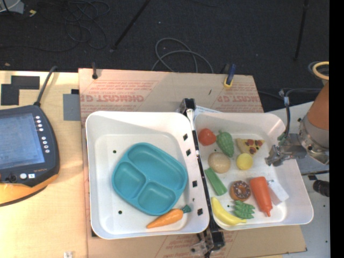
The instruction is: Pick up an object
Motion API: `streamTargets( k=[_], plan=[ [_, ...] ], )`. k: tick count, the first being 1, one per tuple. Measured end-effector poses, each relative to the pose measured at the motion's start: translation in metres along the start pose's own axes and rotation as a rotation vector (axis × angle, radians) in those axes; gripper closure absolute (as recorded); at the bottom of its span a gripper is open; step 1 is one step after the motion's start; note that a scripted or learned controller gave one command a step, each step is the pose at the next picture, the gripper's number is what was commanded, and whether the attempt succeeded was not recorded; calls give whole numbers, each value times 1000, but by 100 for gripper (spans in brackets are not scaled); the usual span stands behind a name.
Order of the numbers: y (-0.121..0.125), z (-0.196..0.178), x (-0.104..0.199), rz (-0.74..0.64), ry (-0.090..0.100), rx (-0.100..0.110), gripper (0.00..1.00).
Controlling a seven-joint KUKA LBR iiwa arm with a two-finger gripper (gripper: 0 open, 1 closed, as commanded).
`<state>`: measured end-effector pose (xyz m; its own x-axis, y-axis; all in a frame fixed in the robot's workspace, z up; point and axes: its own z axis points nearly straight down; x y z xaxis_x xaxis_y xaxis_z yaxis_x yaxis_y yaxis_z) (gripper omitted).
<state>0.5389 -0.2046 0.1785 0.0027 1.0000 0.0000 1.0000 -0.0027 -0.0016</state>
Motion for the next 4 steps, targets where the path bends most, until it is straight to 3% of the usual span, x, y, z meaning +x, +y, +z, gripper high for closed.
streamTargets(
  k=[1,2,3,4],
  plan=[
    [1,5,0,0,2,4,0],
    [22,96,19,-3,0,4,0],
    [-29,92,39,-2,1,2,0],
    [-26,82,35,4,0,-2,100]
  ],
)
